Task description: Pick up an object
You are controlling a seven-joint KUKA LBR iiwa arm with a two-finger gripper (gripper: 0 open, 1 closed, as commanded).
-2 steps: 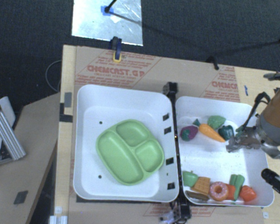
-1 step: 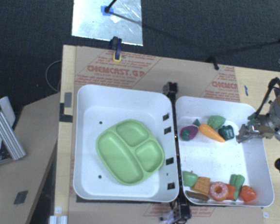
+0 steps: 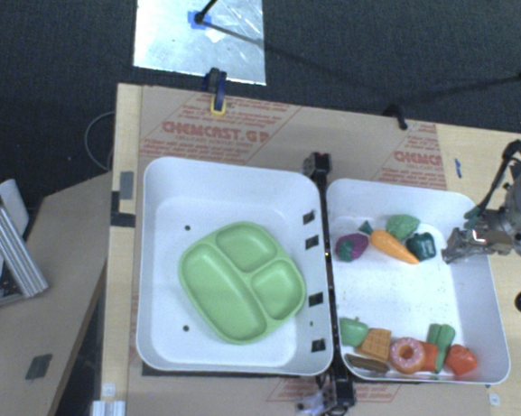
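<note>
Gripper (image 3: 461,243) at right bin (image 3: 492,309) rim, arm cut off; jaws' state unclear, can't tell.

Dark carpet floor (image 3: 58,40); shiny metal sheet (image 3: 202,25); aluminium frame (image 3: 0,230) left.

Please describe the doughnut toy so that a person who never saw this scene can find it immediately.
Look at the right white bin, the one without the green plate. Along its near edge lies a row of toy foods. The doughnut is in the middle of that row, the only ring shape, pink with a hole, between a tan waffle piece and a red-orange toy.
</note>
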